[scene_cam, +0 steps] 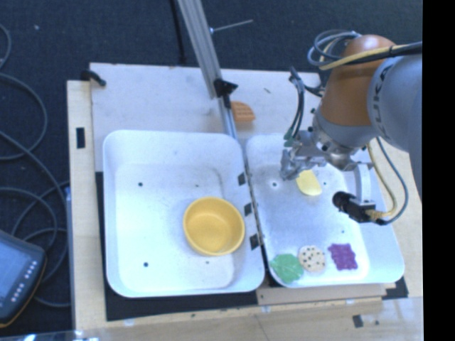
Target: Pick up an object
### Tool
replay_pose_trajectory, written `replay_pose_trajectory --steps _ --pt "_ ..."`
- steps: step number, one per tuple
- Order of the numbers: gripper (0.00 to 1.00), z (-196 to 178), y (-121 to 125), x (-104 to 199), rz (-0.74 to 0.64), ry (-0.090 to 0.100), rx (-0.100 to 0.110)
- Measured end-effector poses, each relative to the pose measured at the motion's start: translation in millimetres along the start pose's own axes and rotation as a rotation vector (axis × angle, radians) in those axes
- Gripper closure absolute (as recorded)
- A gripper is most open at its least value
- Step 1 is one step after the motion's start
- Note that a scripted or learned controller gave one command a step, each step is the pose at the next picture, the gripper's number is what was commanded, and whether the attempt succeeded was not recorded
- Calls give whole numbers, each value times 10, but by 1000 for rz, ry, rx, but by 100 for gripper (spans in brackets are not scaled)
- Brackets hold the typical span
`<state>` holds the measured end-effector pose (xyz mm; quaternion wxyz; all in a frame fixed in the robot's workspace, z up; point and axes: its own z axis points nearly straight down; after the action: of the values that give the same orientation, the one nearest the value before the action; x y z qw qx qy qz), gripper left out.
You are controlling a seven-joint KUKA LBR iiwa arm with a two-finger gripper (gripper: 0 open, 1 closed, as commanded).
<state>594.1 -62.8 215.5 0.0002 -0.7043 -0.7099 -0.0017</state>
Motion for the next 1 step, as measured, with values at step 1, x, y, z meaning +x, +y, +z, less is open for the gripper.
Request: replay_pose_trajectory --steps 1 --pt "100 -133 33 468 0 -1 -1"
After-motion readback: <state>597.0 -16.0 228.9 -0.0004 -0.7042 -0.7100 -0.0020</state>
